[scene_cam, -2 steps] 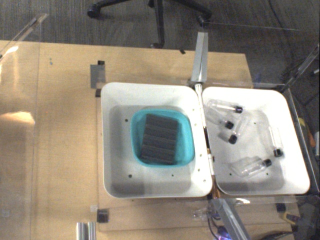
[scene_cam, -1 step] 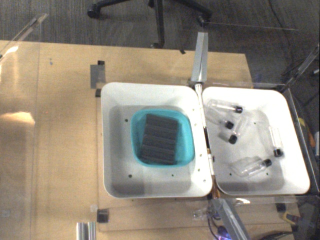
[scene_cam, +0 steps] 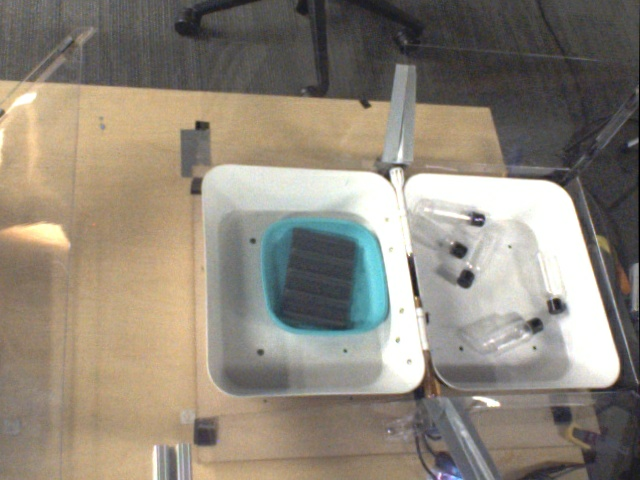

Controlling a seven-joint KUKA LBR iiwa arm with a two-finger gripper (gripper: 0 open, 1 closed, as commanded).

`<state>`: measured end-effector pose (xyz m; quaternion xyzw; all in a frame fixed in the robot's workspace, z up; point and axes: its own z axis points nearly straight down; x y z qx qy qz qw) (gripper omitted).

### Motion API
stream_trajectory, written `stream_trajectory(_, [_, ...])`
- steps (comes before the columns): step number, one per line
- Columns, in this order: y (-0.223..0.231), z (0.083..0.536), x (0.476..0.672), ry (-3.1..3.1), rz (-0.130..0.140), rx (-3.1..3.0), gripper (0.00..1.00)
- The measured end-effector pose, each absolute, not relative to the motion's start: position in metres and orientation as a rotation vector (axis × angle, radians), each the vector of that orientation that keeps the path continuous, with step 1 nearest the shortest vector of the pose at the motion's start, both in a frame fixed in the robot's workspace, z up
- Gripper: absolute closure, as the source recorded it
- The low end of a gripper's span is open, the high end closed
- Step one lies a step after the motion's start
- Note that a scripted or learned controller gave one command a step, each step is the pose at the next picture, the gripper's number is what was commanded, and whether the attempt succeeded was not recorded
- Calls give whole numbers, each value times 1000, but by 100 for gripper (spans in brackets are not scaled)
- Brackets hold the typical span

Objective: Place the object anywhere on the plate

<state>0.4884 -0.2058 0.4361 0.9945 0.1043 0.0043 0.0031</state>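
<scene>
A wooden surface (scene_cam: 110,298) carries 2 shallow white bins side by side. The left bin (scene_cam: 232,358) holds a teal square plate (scene_cam: 374,278) with rounded corners, and a dark ridged block (scene_cam: 320,280) lies on the middle of that plate, its grooves running across it. The right bin (scene_cam: 590,358) holds several clear plastic vials with black caps, scattered and lying flat: 1 near the upper left (scene_cam: 450,213), 2 shorter ones toward the middle (scene_cam: 470,260), 1 along the right side (scene_cam: 551,286), and 1 near the lower edge (scene_cam: 502,331). Beyond the surface, an office chair's black base (scene_cam: 310,13) stands on grey carpet.
</scene>
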Motion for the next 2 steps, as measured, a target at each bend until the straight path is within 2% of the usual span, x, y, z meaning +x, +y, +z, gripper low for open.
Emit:
stream_trajectory(1, [-206, 436, 488, 327, 13, 3118, 0])
stream_trajectory(2, [-205, 436, 556, 329, 12, 3119, 0])
